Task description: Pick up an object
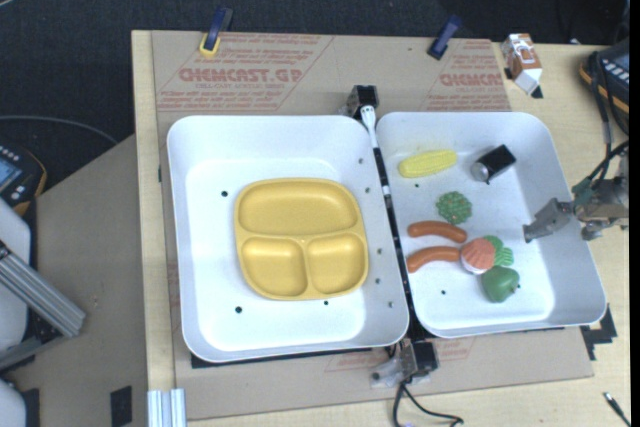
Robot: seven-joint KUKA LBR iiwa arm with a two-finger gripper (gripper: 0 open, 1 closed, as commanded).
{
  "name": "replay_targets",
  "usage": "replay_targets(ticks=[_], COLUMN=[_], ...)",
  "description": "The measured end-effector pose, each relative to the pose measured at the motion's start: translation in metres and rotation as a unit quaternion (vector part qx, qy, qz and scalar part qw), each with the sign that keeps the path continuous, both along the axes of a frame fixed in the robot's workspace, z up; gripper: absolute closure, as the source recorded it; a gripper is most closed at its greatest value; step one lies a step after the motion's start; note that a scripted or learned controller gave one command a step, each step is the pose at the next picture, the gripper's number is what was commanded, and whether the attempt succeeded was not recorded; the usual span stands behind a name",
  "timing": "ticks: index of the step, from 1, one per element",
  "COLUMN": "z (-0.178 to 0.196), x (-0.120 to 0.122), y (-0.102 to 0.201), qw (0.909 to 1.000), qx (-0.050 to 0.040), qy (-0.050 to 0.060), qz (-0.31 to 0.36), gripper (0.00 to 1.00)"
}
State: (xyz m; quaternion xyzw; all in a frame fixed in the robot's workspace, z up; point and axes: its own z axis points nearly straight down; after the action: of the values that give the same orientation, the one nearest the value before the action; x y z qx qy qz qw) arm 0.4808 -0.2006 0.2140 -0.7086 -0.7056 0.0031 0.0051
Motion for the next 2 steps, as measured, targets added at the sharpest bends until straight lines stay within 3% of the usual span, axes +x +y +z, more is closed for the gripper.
replay_targets(ticks=[1,2], z=[0.006,-0.037], x=[0.003,0.006], y=[0.000,0.002], qw=[1.0000,1.0000], qx=[-0.0018,-0.0002], qy=[-0.006,-0.004], qz=[0.002,0.002], gripper=[0.00,0.00])
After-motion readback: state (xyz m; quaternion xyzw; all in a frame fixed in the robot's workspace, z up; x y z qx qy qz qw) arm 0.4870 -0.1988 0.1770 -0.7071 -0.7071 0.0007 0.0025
